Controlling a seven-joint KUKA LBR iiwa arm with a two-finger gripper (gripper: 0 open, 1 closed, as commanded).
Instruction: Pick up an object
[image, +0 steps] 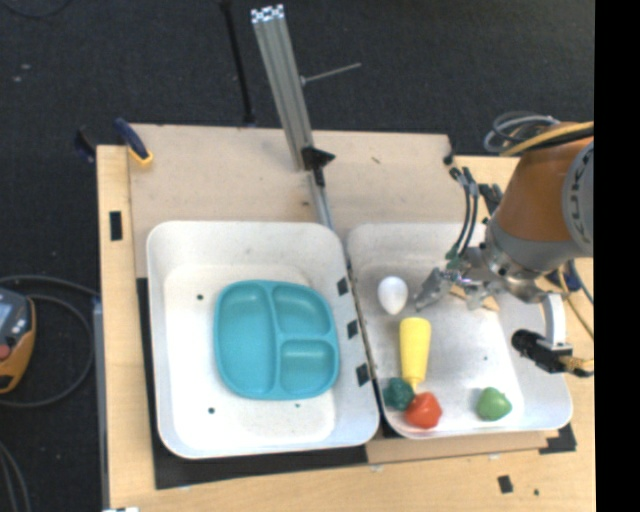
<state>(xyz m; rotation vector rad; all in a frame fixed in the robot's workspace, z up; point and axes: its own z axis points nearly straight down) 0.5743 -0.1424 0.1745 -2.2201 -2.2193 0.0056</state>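
Red tomato (426, 410) lies untouched in the right bin (540, 415); gripper (462, 290) hovers above, fingers spread, empty. Nothing picked yet.

Two white bins sit side by side: a teal divided plate (276, 337) left, the tool (452, 287) above toy foods right.

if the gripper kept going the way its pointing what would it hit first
Most likely the small white egg-shaped object: the gripper points toward the view's left, straight at it. Its height above the right white bin is unclear, so it might pass above.
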